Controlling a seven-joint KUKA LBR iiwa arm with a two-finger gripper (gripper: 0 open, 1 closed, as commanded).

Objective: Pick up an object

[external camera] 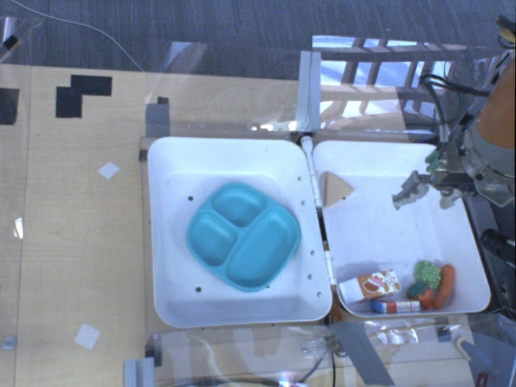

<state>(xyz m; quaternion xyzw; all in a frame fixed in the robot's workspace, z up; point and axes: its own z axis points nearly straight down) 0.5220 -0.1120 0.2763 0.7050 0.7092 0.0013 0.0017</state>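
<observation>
Two white bins, arm entering from the right.
Left bin (pixel 161 216): one blue divided plate (pixel 243 236) (three compartments). Right bin (pixel 387 240): one tan wedge (pixel 335 188) at far-left corner; one small carton (pixel 379 284), one marker (pixel 395 305), one broccoli (pixel 428 274), one carrot (pixel 444 287) clustered along near wall. Gripper (pixel 427 190) hovers over right bin's far-right area, jaws spread, nothing between.

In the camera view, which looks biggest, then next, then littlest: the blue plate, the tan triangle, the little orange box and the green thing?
1. blue plate, by far the biggest.
2. little orange box and tan triangle: they look about alike, so I won't rank them.
3. green thing, smallest.
</observation>
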